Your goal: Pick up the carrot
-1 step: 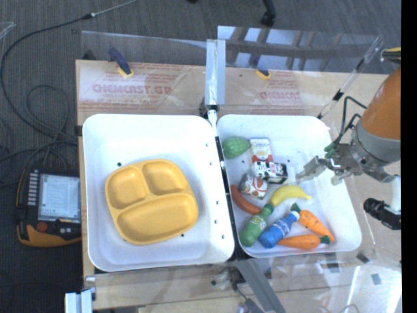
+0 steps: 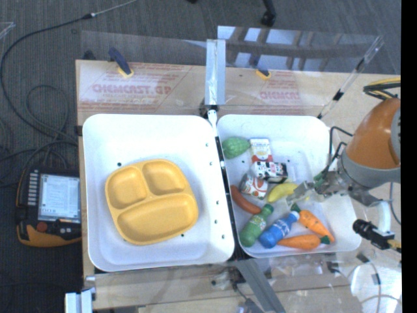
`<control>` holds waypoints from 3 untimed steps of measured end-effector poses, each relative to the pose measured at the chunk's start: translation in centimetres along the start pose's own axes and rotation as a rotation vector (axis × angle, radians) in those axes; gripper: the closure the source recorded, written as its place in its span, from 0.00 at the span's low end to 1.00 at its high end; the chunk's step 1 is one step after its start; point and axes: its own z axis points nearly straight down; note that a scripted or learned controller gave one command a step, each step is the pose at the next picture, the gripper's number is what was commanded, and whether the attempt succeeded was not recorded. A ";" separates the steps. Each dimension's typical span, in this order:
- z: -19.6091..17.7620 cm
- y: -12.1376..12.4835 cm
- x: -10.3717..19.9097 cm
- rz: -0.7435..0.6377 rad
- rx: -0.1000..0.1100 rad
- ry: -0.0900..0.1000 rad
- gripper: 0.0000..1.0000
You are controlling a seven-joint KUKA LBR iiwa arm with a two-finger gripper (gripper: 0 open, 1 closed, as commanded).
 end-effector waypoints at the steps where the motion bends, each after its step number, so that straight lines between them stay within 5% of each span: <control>1: 0.4 -2.3 4.3 -0.207 -0.014 -0.020 0.00; 2: -8.7 -1.7 -0.6 -0.705 0.003 -0.005 0.00; 3: 0.2 -1.7 -0.6 -0.758 0.001 -0.006 0.00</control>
